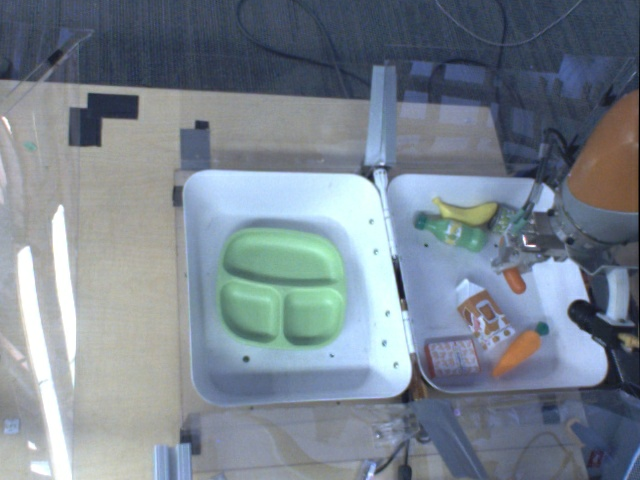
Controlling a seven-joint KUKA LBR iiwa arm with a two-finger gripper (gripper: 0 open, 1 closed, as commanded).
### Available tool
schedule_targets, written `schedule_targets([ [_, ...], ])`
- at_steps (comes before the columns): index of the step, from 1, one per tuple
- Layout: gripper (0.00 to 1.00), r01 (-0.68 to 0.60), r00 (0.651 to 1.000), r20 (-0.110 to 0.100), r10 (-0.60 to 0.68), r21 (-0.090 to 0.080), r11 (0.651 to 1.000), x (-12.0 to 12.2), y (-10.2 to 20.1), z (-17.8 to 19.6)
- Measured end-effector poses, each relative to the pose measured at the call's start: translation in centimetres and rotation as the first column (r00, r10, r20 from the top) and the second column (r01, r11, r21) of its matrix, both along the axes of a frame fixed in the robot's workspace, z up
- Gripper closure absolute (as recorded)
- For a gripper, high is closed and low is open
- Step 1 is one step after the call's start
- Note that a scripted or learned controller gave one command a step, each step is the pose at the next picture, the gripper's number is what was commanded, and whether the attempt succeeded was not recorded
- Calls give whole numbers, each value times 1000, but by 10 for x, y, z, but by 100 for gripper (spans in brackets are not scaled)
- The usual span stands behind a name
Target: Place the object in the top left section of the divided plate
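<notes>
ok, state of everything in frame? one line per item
divided plate: in left bin, sections bare
left bin: holds the plate
right bin: holds the loose items
banana: lying by the far wall
green bottle: on its side
large carrot: lying flat, near corner
small orange piece: under the claw
two snack packs: lying flat
claw: low over right bin, grip unclear

Tabletop [120, 268]: pale wood, beneath my reach.
On it, left: white bin [200, 298].
On it, right: second white bin [590, 373], edges touching.
</notes>
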State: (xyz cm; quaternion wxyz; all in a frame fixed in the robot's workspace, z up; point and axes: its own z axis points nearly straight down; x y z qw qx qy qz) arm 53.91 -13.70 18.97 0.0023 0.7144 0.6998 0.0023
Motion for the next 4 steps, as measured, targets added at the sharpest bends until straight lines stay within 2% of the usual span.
schedule_targets([
  [1,100,-207,978,-1,207,-1,978,9,80,-4],
  [2,100,-178,984,0,178,0,984,32,139,46],
  [3,100,-313,950,-3,313,0,950,33,226,18],
  [4,0,-312,950,-2,312,0,950,33,226,18],
])
